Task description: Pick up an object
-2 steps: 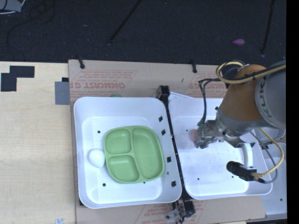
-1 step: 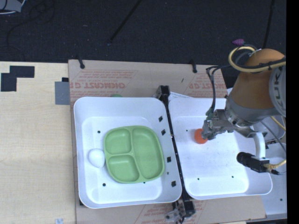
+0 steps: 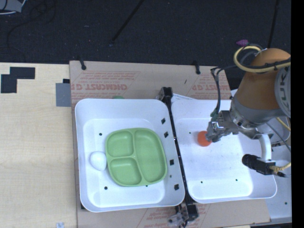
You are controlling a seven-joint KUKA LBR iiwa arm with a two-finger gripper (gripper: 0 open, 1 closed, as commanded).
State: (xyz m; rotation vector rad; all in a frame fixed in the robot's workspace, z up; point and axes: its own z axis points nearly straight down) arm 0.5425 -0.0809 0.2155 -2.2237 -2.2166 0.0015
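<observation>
We note two shallow white bins, smooth moulded plastic with rounded corners, sitting side by side on a brown cardboard sheet printed with reversed red lettering, the whole resting on a pale wood-grain table. A black clip strip runs along the seam between the bins. The left bin holds a light green plate, matte, rounded-rectangular, divided into three compartments, lying flat near the bin's middle. A small white egg-shaped object lies touching the plate's left edge. The right bin holds a small orange-red object, roundish and smooth, on the bin floor in its upper left part, near the seam wall. The arm enters from the right, its grey housing capped by a glossy orange band, with yellow and black cables looped around it. The pincer, a cluster of dull metal parts, sits just beside the orange-red object, at its upper right, and partly overlaps it in our view. We cannot tell how far the pincer stands open, and we cannot tell whether it touches the object or hangs above it; nothing visibly sits within its grip. A black cylindrical fitting juts from the arm lower down, over the right bin's right side.
</observation>
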